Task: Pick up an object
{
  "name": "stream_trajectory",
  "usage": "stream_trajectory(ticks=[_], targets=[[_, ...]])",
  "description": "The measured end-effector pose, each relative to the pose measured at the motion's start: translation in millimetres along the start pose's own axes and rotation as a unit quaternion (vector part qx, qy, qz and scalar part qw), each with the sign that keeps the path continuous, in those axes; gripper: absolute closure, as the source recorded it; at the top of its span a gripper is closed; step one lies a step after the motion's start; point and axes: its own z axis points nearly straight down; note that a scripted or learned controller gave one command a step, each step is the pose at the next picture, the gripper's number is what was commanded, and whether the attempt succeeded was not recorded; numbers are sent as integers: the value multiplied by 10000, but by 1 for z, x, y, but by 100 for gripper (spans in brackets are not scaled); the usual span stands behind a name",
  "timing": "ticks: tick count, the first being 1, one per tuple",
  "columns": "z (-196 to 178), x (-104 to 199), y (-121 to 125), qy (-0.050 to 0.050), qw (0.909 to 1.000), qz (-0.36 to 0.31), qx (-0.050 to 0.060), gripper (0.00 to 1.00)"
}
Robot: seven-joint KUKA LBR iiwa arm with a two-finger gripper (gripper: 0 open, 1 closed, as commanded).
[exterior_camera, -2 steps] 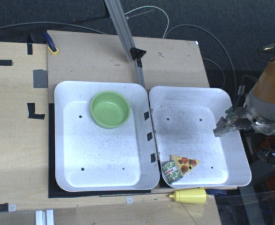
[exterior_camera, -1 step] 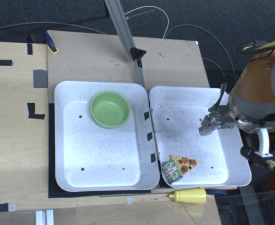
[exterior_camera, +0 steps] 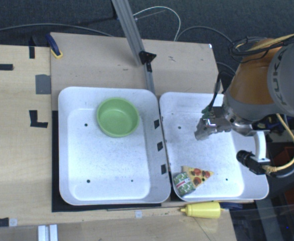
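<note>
My gripper [exterior_camera: 205,129] hangs over the middle of the right bin [exterior_camera: 177,109], reaching in from the right under the orange-banded wrist. A toy pizza slice [exterior_camera: 198,174] lies near the front of that bin, below the gripper and apart from it. Next to it, at the bin's front left corner, sits a small green patterned object [exterior_camera: 183,184]. A green bowl [exterior_camera: 118,117] stands upright in the back half of the left bin [exterior_camera: 71,149]. Nothing shows between the gripper's fingers.
A yellow bottle [exterior_camera: 203,210] lies on the bench just in front of the right bin. A grey pole [exterior_camera: 132,29] slants across the back of the bench to the ridge between the bins. Cables trail behind the bench and beside the arm.
</note>
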Motion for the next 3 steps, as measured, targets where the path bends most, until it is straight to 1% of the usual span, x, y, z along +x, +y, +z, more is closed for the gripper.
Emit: stream_trajectory(ticks=[1,2,3], targets=[[0,65,1,0,10000,-8,5,100],[9,124,4,-6,10000,-2,11,100],[8,168,5,-7,10000,3,8,100]])
